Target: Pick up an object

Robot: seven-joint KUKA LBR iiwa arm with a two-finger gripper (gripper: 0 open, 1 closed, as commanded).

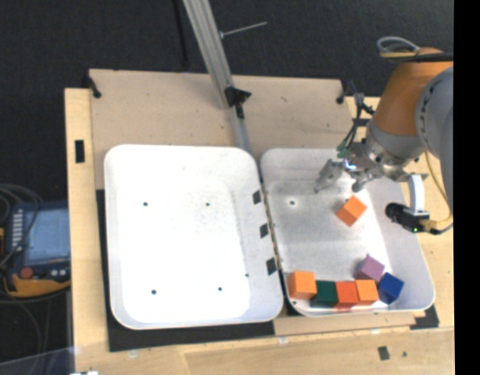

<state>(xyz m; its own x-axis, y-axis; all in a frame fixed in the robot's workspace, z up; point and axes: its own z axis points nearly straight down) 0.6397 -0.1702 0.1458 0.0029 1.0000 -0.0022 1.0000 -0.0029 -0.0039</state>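
Note:
A small orange block (350, 210) lies tilted in the middle of the right bin (302, 170). My gripper (341, 182) hangs just above and behind it, at the bin's far right. Its two fingers (325, 180) are spread apart with nothing between them, so it is open. The orange block is a little in front of the fingertips and apart from them. Along the bin's near edge sits a row of blocks: an orange one (303, 283), a green one (326, 293), two more orange ones (357, 292) and a blue one (389, 287). A purple block (371, 268) sits just behind them.
The left bin (181, 233) stands beside the right one. A slanted metal rail (212, 49) runs from the top down to the gap between the bins. The arm's orange band (403, 100) and a cable bracket (411, 209) crowd the right bin's right rim.

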